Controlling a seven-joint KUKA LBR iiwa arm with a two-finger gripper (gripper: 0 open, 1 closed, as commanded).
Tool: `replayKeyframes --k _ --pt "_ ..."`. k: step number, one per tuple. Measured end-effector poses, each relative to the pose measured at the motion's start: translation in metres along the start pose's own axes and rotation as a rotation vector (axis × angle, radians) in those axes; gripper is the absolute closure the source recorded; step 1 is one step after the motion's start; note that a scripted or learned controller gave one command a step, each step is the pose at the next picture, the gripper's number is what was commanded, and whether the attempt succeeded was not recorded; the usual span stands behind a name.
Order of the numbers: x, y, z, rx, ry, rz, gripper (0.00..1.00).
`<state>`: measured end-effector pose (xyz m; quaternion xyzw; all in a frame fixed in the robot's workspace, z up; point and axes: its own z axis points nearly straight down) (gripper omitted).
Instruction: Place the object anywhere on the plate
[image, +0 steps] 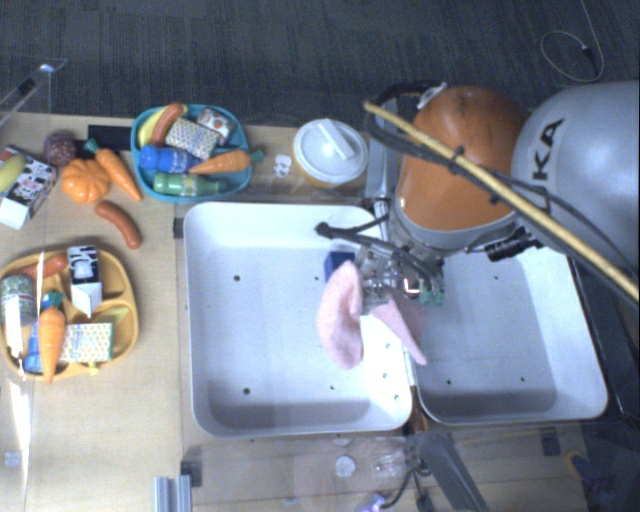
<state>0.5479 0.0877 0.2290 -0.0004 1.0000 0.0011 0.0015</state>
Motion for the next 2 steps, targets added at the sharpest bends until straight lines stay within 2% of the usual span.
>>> replayKeyframes --k 1,2 --pt "0.0311 0.0404 0.0033 0.000 0.000 -0.001 1.00" --pt "0.0309 0.0403 0.0031 0.000 0.000 -0.001 0.00"
